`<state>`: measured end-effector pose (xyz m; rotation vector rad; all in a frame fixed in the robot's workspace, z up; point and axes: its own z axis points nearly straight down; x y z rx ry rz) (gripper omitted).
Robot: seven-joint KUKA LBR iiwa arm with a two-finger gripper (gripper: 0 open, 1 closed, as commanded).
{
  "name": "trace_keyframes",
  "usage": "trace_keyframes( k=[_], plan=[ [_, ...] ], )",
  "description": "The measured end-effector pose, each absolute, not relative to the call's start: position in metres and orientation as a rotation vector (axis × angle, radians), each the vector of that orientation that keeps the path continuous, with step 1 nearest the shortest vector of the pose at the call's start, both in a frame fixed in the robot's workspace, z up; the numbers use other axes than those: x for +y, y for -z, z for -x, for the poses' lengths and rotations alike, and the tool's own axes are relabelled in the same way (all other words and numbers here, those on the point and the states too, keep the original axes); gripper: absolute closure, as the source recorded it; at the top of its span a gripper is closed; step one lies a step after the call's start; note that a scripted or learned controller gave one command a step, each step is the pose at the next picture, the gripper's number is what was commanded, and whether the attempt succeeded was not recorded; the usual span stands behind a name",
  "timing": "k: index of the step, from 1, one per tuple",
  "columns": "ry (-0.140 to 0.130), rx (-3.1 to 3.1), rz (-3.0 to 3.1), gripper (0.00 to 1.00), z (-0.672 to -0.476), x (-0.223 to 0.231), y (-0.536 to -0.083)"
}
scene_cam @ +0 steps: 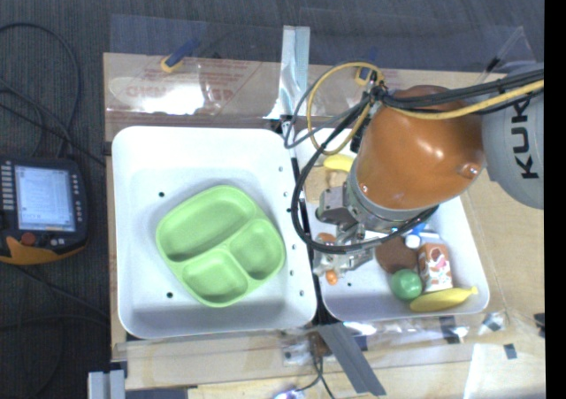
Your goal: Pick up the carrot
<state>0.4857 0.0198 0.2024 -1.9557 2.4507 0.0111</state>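
While it hangs low in the right bin [473, 295], the pincer [336, 257] hides its opening, an orange carrot [332, 277] just below.

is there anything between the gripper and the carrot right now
Nothing visible does. The gripper is low in the right bin, right over the small orange carrot near the bin's left wall. The other toy foods, like the green ball, lie off to the side.

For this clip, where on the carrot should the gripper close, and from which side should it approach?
Little of the carrot shows: a small orange piece low in the right bin near the dividing wall, under the gripper. Judging from that, grip across the exposed piece from straight above, since the wall blocks the left. Its long axis can't be made out.
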Motion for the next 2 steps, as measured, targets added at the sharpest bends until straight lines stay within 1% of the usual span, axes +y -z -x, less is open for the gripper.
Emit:
trace_keyframes(
  k=[2],
  plan=[
    [-0.018,2.449,1.950,1.00,-0.4876,0.0237,-0.2196]
  ],
)
